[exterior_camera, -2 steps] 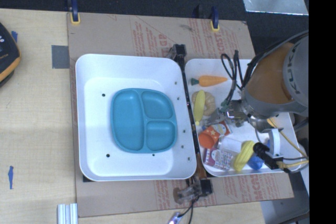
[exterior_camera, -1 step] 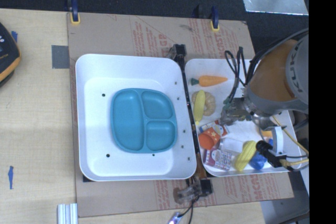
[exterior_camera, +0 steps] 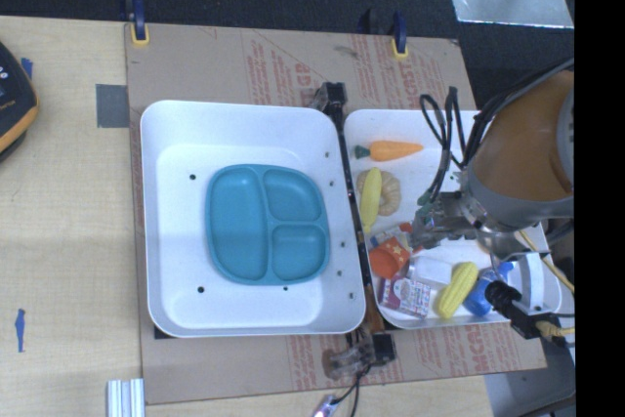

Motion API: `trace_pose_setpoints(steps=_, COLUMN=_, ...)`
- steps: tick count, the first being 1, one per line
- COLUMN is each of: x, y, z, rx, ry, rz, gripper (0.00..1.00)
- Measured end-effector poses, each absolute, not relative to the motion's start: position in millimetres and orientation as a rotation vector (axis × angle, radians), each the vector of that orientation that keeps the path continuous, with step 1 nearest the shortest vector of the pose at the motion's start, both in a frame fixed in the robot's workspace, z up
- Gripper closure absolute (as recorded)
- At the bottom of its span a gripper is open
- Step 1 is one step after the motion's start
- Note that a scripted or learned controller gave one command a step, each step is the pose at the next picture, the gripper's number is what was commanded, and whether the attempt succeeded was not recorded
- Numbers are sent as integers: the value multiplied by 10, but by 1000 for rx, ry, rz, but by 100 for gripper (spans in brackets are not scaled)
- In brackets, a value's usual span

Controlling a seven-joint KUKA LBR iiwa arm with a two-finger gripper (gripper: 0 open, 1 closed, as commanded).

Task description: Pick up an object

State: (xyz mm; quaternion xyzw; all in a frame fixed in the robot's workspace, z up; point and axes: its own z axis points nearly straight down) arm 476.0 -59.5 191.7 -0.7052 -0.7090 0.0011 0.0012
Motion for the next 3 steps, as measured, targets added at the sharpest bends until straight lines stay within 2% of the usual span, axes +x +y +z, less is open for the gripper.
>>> trace_pose_setpoints(steps=1, x=4759, y=-602, z=2016, rx=-2210, ry=-2227, rz=6, gripper=100)
trace_pose_setpoints(steps=2, x=5181, y=-201, z=1914, rx=-2213, ry=-2227, rz=4, gripper=100)
trace_pose_setpoints(steps=3, x=6022, y=-624, z=2012, rx=-2217, ry=-2225, rz=2, gripper=100)
